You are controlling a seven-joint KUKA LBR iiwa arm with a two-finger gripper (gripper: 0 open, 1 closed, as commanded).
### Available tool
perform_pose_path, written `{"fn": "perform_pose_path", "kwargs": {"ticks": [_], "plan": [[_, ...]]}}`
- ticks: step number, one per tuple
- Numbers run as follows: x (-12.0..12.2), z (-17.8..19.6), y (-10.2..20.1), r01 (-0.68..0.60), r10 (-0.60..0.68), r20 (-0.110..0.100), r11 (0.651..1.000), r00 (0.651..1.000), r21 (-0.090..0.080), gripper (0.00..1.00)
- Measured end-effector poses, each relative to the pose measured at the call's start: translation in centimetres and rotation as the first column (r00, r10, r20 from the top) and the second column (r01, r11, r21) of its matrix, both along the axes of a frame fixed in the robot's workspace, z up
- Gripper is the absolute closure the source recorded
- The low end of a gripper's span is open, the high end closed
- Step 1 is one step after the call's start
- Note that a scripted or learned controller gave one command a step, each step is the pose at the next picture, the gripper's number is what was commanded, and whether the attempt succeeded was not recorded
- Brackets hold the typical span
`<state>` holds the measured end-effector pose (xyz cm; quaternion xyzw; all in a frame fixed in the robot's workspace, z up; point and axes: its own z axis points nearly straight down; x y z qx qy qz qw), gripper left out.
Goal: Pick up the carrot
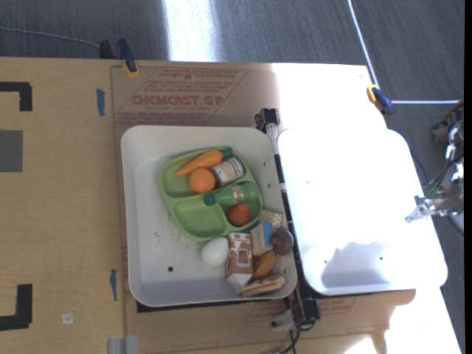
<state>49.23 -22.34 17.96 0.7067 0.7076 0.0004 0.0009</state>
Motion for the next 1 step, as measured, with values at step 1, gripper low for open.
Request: {"fn": "perform_pose_path", "kwargs": {"ticks": [1], "plan": [[-0.27,0.12,0.00,0.000,0.000,-0.001,1.000,1.000,0.001,1.00]]}}
